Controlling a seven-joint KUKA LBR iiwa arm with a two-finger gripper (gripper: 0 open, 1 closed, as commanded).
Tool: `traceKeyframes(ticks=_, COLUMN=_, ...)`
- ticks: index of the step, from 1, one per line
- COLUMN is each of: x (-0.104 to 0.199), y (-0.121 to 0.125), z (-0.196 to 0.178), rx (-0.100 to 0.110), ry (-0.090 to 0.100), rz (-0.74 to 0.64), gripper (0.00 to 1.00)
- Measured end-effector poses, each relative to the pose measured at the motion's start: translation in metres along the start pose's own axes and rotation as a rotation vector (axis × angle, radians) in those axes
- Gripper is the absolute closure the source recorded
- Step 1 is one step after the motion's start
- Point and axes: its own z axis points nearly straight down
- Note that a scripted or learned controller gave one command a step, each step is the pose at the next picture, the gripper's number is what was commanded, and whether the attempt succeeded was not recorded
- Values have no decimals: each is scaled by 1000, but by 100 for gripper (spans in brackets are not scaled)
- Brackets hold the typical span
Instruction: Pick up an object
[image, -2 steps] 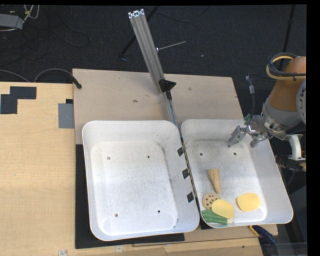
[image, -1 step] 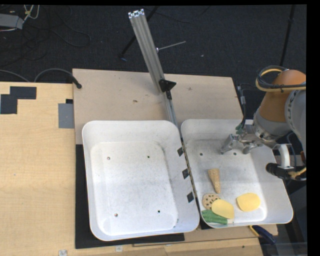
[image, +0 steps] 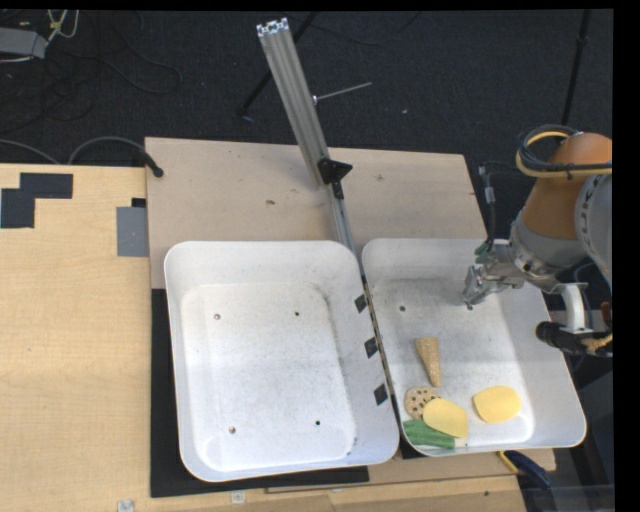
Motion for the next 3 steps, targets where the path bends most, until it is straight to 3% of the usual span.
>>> traceKeyframes(ticks=3, x=-2, y=-14, z=-167, rx=-7, ry=-2, rz=6, gripper=100)
